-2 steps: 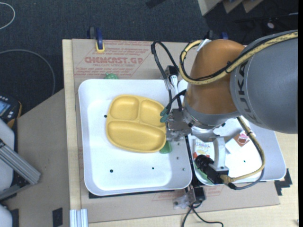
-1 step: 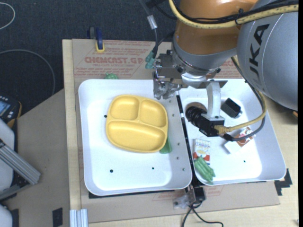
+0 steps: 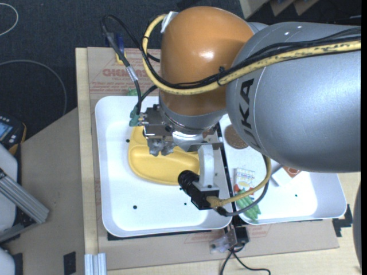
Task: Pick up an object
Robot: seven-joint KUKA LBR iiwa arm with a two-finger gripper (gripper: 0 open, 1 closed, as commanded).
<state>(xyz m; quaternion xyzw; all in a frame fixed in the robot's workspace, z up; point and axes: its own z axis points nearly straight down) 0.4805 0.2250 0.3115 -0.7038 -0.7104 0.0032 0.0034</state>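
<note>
Arm: grey, orange-banded, low over the left shallow white bin (image 3: 114, 153).
Hand (image 3: 161, 145): down on the yellow rounded soft-looking object (image 3: 150, 164); finger spread and grip cannot be told.
Object: left bin, toward its right side.
Right bin (image 3: 321, 202): small packets.

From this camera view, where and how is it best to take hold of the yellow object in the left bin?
Probably the lower rounded edge of the yellow object, coming straight down from above. It lies flat and low on the floor of the left bin, so its sides give little to pinch. That edge sits bare with white floor around it; the upper part is hidden under the arm.
</note>
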